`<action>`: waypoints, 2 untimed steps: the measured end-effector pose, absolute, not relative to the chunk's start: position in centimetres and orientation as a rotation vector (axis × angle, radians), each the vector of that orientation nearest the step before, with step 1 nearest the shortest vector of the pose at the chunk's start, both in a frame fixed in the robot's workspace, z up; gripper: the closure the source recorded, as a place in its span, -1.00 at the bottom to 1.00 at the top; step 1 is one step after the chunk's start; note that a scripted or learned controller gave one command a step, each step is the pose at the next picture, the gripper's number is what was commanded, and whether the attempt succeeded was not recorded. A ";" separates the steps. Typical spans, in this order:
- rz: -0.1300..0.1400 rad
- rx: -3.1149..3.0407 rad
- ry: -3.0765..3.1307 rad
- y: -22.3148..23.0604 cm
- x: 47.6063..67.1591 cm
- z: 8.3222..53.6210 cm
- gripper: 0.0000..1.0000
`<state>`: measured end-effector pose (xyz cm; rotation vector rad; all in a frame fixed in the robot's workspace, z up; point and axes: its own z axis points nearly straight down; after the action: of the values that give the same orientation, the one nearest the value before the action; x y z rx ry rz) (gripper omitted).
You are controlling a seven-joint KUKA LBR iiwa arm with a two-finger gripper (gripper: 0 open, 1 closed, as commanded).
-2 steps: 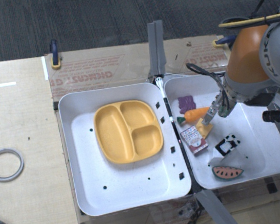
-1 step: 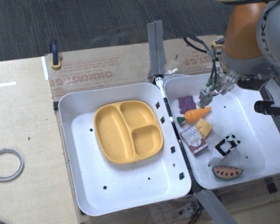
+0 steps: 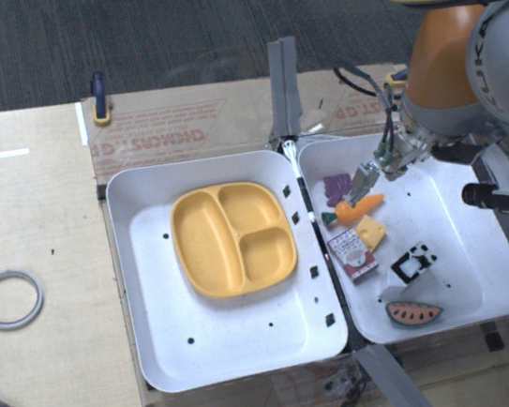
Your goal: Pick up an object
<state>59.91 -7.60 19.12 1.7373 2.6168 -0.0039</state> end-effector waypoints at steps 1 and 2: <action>-0.004 1.737 2.617 -7.6 59.9 19.1 -1.00; 0.004 1.514 2.743 -10.3 57.7 9.6 -1.00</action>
<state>57.65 -10.28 9.63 1.5144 2.7434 0.0042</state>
